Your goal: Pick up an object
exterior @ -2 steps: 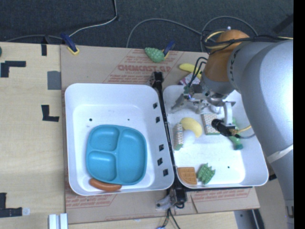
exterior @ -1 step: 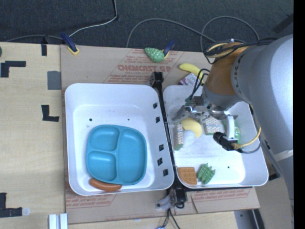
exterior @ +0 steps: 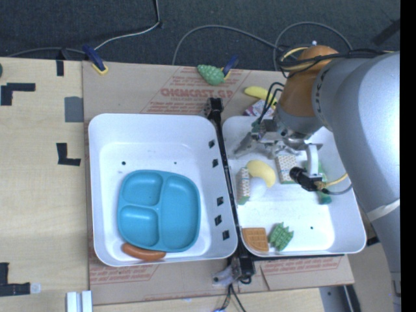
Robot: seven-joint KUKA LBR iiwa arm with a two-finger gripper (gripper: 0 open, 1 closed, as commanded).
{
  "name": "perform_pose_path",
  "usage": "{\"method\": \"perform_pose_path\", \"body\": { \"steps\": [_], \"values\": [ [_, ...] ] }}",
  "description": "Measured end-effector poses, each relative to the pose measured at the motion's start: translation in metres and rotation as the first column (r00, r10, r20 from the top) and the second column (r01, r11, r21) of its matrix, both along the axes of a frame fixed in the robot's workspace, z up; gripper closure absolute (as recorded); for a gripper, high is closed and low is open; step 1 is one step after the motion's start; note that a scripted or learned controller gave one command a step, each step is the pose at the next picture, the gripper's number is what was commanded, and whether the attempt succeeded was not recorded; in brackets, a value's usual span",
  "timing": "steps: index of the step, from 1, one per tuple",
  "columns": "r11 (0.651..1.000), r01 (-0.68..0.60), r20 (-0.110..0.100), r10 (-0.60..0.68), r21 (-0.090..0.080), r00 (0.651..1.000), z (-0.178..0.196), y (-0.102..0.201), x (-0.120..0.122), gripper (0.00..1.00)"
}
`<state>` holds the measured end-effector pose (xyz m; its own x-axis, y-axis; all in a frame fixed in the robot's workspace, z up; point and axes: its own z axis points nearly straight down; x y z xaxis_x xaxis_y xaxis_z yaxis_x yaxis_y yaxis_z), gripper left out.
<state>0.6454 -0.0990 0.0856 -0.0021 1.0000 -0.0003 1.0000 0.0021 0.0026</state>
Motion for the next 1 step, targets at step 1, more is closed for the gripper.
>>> {"method": "perform_pose_path", "body": {
  "steps": [1],
  "values": [
    [1.0, 0.001, 0.0, -0.001, -0.001, 1.0, 0.0006, -0.0114, -0.0347, 0.0]
  ]
}}
